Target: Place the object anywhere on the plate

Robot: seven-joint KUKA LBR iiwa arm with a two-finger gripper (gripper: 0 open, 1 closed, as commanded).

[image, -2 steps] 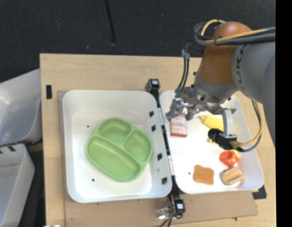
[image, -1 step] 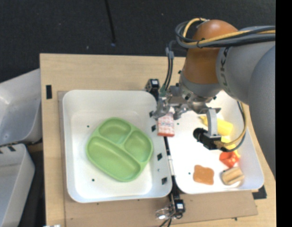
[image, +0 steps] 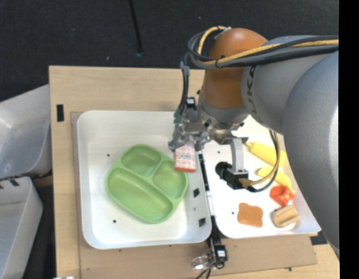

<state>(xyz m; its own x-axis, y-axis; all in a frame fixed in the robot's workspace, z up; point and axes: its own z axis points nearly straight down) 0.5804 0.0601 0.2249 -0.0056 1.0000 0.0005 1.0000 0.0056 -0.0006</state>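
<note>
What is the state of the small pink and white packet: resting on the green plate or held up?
Held up. The packet hangs from the tool, gripped at its top, over the plate's right edge; whether it touches the plate, cannot tell.

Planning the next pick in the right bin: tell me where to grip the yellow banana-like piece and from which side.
Grip the yellow banana-like piece across its narrow middle, coming straight down from above. It lies flat on the right bin, long and slim, running diagonally, so closing across its short width looks surest. The arm covers its upper end, so judge the middle from what shows.
</note>
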